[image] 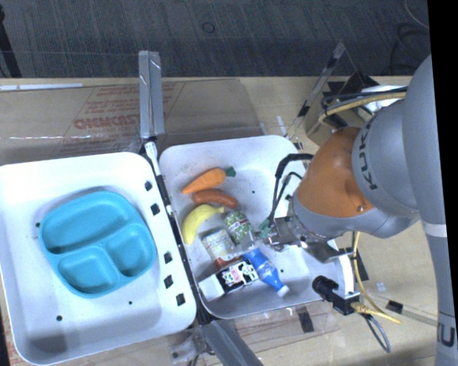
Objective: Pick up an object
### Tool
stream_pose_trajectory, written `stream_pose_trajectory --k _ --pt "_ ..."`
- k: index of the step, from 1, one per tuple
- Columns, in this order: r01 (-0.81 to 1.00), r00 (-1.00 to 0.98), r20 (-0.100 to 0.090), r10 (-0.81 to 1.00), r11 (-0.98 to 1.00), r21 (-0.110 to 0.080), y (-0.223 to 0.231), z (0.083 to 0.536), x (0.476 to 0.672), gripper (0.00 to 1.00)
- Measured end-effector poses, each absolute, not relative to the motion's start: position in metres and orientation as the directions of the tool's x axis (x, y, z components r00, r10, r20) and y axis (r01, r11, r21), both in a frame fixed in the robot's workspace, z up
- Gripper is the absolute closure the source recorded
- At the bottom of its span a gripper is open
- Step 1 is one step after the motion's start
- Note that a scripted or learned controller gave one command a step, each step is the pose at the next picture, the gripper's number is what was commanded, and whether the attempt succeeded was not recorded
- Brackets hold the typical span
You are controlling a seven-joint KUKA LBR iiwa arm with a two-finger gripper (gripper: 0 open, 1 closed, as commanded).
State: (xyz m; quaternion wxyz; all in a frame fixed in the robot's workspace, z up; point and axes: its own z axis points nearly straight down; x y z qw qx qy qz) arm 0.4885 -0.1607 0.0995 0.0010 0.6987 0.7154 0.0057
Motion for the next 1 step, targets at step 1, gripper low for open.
stream_pose_trajectory --k 1 --pt "0.999 -0.031 0.005 1.000 0.030 0.012 -0.1602 0.1103 0.4903 1.00"
